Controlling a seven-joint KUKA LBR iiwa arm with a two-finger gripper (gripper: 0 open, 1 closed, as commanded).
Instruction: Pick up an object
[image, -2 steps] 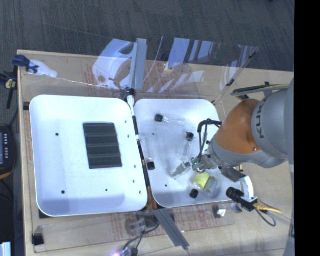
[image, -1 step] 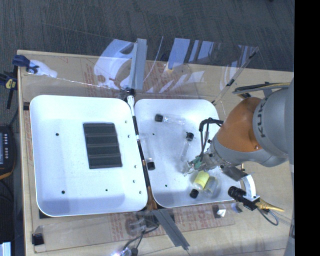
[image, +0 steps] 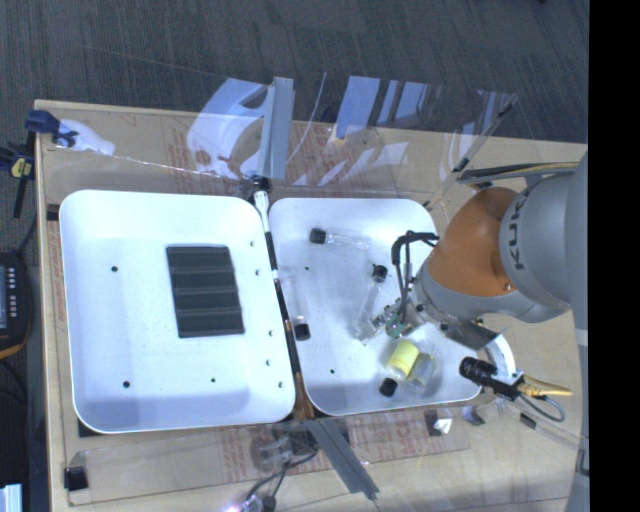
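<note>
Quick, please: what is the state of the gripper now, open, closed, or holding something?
Gripper: cannot be told; it sits low in the right bin, just above the yellow object.

The arm (image: 545, 245) was a bulky grey casing bearing dark lettering, with a rounded orange band (image: 475, 250) above the wrist. A black cable (image: 405, 250) looped beside it, and a black cylindrical fitting (image: 478, 371) projected below.

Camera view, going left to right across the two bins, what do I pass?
Dark ribbed mat in the left bin → small black cap in the right bin → yellow bottle → grey and orange arm.
</note>
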